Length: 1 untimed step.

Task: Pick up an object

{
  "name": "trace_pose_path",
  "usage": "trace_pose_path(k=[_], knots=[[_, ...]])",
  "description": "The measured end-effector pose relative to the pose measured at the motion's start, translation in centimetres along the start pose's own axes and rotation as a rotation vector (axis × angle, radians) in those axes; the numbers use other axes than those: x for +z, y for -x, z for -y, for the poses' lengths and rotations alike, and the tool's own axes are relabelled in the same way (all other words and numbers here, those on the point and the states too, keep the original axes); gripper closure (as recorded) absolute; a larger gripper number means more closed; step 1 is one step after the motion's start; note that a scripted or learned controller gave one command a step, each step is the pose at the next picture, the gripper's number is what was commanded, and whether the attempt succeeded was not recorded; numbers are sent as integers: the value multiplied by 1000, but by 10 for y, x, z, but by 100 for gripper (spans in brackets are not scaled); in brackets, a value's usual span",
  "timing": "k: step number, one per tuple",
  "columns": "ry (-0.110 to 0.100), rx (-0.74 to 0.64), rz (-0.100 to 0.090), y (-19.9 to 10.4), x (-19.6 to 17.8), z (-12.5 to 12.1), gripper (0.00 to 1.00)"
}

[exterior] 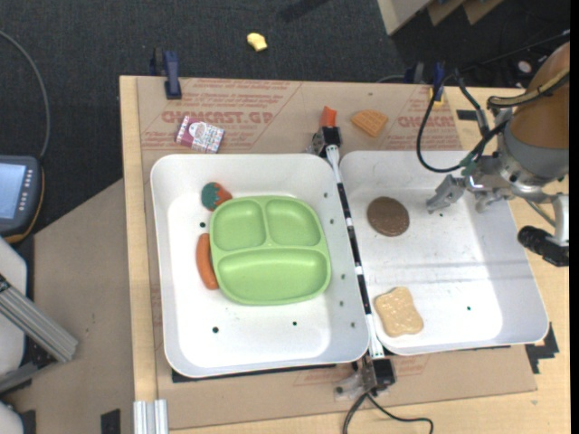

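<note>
Gripper (464, 191), spread and empty, hovers right of a brown cookie (388, 216); centre over it before descending.

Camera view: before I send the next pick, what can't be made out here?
- End effector: finger gap too small and blurred to judge.
- Arm: cut off by the right edge.
- Green tray covers part of the orange piece and the round green and orange item, so their full shapes are unclear.
- Label on the board: print too small to read.
- Brown disc and tan cracker: thickness unreadable from above.
</note>
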<state>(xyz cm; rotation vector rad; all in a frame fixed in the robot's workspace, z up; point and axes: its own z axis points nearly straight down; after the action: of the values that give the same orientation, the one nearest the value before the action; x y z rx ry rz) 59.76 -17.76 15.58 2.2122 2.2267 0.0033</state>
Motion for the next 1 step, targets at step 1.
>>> trace_pose_path(k=[1], knots=[[-1,-3,-3,-75,43,-54,0]])
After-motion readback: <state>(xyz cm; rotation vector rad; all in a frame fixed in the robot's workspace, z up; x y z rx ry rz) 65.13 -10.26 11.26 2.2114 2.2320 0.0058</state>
